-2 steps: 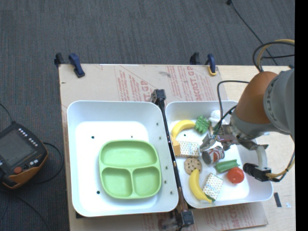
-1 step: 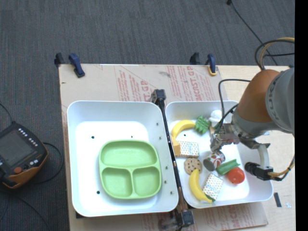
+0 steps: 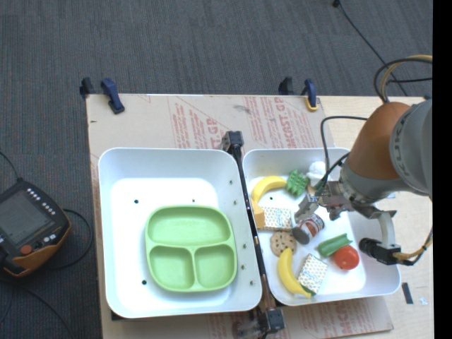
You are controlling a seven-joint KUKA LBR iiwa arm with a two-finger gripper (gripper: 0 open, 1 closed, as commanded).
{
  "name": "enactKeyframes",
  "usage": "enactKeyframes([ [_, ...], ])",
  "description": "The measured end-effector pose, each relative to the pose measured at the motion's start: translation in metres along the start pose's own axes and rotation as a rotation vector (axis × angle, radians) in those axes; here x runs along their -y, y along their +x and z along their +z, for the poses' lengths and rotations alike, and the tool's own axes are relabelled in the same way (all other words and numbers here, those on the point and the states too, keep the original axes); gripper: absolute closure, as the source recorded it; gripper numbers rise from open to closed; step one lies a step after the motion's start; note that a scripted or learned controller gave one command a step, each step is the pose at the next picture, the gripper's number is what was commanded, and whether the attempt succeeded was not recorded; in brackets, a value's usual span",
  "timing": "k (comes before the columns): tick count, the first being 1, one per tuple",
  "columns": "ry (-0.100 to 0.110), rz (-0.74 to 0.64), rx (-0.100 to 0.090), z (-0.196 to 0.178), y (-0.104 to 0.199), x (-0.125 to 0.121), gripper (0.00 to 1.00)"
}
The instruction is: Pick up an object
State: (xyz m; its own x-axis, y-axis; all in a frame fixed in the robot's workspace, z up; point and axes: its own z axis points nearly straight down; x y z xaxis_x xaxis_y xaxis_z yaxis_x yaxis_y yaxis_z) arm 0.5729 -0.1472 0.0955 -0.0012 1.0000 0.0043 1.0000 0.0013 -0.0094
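Bananas sit nearest you: one [image 3: 286,272] lies along the front of the right bin [image 3: 385,282], just beside a small patterned packet [image 3: 313,272], with a red tomato [image 3: 346,258] and a green pepper-like piece [image 3: 333,244] to the right of the packet. Just behind them you find the likely target — a small can [image 3: 309,227], lying tilted on the bin floor near the middle of the right bin, its label dark red and white with a dark grey end turned toward the cookie [image 3: 282,242].

The gripper [image 3: 316,205] hovers right over that can, touching it or very nearly so, but you cannot tell from this angle whether its fingers are spread or closed, so do not count the can as held. If the can is the goal, you want the fingers to straddle its round body across the narrow way, not along its length, because a tilted cylinder will probably roll or squirt out sideways. Come down straight and keep off the cracker packet [image 3: 277,217] just left of it.

Farther back lie a second banana [image 3: 268,186], a green leafy toy [image 3: 297,183] and a white piece [image 3: 317,169]. The left bin [image 3: 113,182] holds a green divided tray [image 3: 191,248] — well apart from the work.
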Motion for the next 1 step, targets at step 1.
enactKeyframes([
  [1, 0.004, -0.001, -0.002, -0.0089, 0.0003, 0.0006, 1.00],
])
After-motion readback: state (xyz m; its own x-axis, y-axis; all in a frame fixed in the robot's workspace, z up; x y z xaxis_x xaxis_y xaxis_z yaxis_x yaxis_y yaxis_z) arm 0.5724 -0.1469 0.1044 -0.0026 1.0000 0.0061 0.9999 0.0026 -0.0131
